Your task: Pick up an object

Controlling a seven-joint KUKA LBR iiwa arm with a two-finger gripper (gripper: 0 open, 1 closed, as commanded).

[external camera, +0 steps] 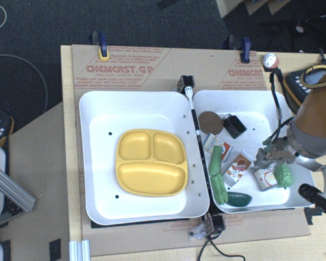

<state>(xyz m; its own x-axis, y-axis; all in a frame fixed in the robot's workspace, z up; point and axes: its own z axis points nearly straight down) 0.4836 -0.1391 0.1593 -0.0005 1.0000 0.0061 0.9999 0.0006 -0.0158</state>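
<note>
A: Clutter sits tight under the gripper [271,159]: a small carton [265,179] and a green toy [284,175], touching. Finger state I cannot tell.

B: Risk?

A: It might nudge both and lift neither, being so near the right bin [244,98] wall.

B: Room further back?

A: Yes, past the black block [234,125] and brown disc [210,122].

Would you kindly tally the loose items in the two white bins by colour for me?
Yellow: 1, the divided tray in the left bin.
Green: 3, a long pod, a dark one and a light lump.
Brown: 1, the disc.
Black: 1, the block.
Printed packets: about 3, overlapping.
Total: about 9.
</note>
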